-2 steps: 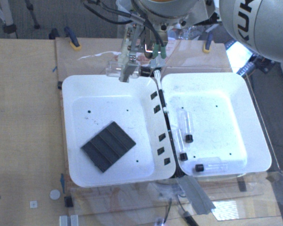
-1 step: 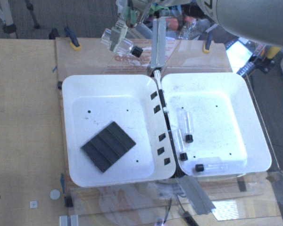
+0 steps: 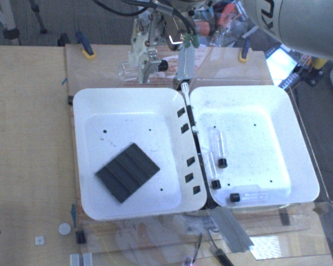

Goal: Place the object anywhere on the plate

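Observation:
A dark ridged square plate [image 3: 127, 172] lies flat in the left bin [image 3: 91, 107], toward its near side and turned at an angle. In the right bin [image 3: 277, 115] lie three clear tubes with black caps. One [image 3: 218, 143] runs near the left wall, one [image 3: 213, 173] lies just below it, and one [image 3: 251, 195] lies crosswise along the near wall. My gripper [image 3: 147, 65] hangs above the bench behind the far rim of the left bin, well away from the plate and the tubes, with nothing seen in it.
Several small black tabs [image 3: 187, 144] line the seam between the bins. Yellow-and-blue clamps [image 3: 87, 50] [image 3: 244, 53] sit at the bench's back edge. Cables and clutter [image 3: 219, 15] are behind the bins. Small loose parts [image 3: 64, 229] lie on the bench at the near left.

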Robot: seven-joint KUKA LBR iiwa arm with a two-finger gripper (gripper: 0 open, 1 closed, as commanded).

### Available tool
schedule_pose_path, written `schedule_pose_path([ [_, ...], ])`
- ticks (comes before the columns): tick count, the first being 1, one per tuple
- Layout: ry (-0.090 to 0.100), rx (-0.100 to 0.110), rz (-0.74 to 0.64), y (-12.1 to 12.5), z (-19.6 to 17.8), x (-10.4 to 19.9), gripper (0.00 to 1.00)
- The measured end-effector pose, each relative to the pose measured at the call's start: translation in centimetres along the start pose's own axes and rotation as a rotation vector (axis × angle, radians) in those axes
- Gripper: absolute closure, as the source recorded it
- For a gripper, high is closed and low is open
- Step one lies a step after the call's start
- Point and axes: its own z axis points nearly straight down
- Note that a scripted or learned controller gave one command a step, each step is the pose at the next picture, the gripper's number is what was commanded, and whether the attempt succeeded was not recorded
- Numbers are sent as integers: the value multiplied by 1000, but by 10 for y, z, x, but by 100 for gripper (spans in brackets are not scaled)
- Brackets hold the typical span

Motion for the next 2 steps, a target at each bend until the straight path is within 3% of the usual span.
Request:
schedule_pose_path([
  [1,-8,-1,-553,-7,0,-40,100],
  [2,-7,0,-894,-13,0,-39,100],
])
